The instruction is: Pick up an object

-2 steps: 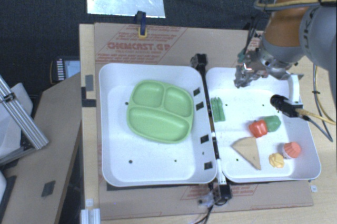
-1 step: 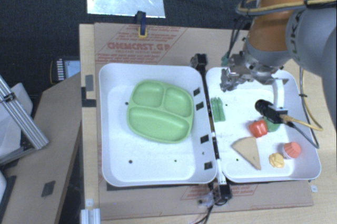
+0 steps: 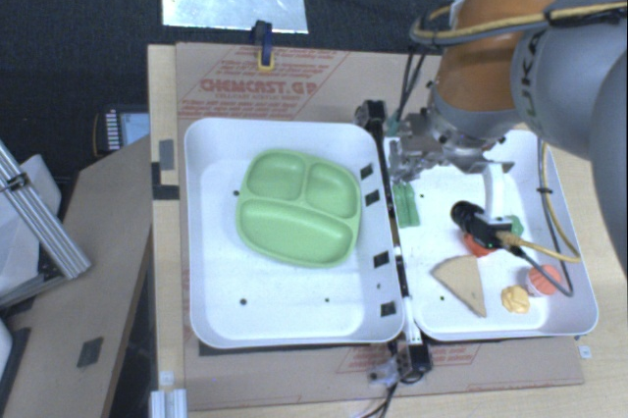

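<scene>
Gripper (image 3: 404, 161) low over far-left corner of right bin (image 3: 559, 316); open or closed, cannot tell. Green strip (image 3: 406, 208) just near of it. Tan wedge (image 3: 465, 281) and yellow lump (image 3: 514, 298) at near edge. Green divided plate (image 3: 298, 207) in left bin (image 3: 226, 298).

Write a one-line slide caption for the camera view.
Arm reaches over right bin; green divided plate lies in left bin.

The left bin (image 3: 208, 313) has open floor along its near edge and left side; a green plate (image 3: 297, 207) occupies its centre. Over the right bin (image 3: 581, 310), the arm (image 3: 549, 63) overhangs the far half. The near half holds a tan wedge (image 3: 463, 284), a yellow lump (image 3: 515, 298) and an orange piece (image 3: 543, 282), with narrow gaps between them. A green strip (image 3: 406, 208) lies beside the dividing wall.
</scene>
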Motion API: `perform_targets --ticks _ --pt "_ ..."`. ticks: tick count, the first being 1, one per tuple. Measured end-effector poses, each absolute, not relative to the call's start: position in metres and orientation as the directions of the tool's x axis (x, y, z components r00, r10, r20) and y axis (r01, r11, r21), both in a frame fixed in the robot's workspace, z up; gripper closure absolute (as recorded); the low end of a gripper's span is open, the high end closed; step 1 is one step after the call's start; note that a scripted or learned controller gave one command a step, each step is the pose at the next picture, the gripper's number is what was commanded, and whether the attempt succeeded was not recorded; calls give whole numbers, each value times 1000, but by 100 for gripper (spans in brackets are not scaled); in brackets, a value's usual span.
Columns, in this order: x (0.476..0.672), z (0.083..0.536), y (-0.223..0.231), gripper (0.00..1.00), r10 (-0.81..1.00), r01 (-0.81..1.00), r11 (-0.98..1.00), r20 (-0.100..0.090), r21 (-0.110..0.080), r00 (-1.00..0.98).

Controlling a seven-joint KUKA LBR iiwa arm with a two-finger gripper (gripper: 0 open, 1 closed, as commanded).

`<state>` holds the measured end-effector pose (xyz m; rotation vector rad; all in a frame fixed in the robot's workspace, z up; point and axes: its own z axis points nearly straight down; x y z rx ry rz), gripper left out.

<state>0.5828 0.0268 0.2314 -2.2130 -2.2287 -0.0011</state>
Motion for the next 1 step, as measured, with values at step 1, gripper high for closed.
perform_targets --ticks 1 --pt "564 219 77 100 1000 1000 9 2 -1 -9"
